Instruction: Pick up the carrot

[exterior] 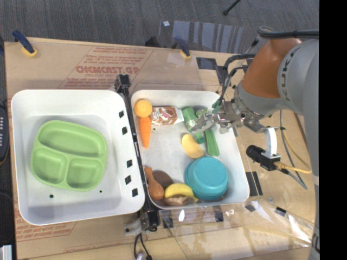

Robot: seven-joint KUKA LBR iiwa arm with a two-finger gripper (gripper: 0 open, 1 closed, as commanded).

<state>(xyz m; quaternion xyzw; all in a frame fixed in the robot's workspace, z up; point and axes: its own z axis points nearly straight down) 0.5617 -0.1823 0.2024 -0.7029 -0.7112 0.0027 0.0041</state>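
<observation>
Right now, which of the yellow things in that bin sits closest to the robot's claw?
The lemon-shaped piece in the middle of the right bin, just below-left of the gripper. The banana lies at the front edge, and the orange ball at the far-left corner.

Orange carrot (145, 131) (lengthwise) along bin's left wall

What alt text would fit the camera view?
The gripper hovers over green items at the right bin's far side, apart from the carrot lying by its left wall. A green tray sits in the left bin.
</observation>
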